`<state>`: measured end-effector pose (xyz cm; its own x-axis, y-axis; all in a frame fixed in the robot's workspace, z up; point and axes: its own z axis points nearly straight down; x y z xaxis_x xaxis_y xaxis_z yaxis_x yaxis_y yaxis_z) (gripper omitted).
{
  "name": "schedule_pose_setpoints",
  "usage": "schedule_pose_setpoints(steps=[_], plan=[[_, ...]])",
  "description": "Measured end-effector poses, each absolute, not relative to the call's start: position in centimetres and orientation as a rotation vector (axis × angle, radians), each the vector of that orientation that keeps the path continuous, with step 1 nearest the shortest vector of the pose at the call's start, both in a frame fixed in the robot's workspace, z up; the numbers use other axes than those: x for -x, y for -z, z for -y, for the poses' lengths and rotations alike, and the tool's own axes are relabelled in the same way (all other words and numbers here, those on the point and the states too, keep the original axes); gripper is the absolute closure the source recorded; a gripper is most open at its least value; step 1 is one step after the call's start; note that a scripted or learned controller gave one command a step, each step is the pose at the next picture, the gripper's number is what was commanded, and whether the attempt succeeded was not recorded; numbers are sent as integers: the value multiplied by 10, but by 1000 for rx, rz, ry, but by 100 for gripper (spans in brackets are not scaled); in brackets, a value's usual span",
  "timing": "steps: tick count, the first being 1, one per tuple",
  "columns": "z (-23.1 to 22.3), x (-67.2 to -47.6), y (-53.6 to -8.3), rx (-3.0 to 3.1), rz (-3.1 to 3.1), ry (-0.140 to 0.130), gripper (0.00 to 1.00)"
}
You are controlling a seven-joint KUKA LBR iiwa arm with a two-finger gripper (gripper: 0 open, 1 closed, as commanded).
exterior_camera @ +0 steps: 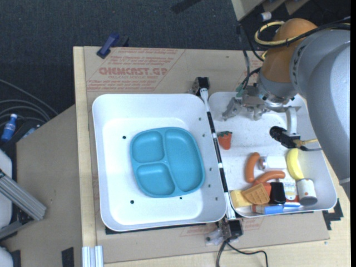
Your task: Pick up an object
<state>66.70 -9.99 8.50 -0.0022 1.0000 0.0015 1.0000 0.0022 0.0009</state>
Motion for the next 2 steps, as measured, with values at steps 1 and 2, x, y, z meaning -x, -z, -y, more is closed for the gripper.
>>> schedule_pose_setpoints(steps=[1, 2], plan=[[93, -590, -84, 2220, 2219, -2, 0], [94, -666, -85, 2221, 2224, 1, 0]])
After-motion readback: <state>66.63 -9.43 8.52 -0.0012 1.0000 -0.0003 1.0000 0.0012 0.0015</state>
